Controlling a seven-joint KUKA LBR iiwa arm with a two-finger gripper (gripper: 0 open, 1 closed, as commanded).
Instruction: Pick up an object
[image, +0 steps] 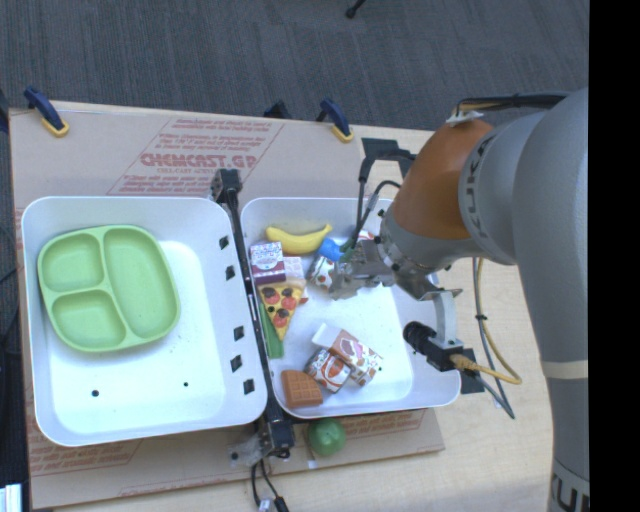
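In the camera view, two shallow white bins are seen side by side on a table (90, 140) covered with printed cardboard. The left bin (120, 410) holds a green divided plate (108, 287), which lies in its upper left part.

The right bin (395, 395) holds the loose objects. A yellow banana (296, 237) lies near its far wall. Just below the banana, a small dark red carton (266, 258) is seen against the bin's left wall, and below that a toy pizza slice (280, 303) lies pointing toward the near side. A brown waffle-like block (300, 388) rests in the near left corner, and just beside it, to the right, a crumpled orange and white snack pack (343, 362) is seen, with a small white piece touching its upper edge. A blue and white item (328, 256) lies to the right of the banana, just beside the end effector.

A green round object (325, 436) sits outside the bins, on the cardboard at the near edge of the right bin.

The arm is reached in from the right, its orange band (440, 190) above the right bin. The end effector (352, 275) is lowered into the upper middle of the right bin, close to the blue and white item. Whether the end effector is open or closed cannot be told, and nothing is clearly seen in its grasp.
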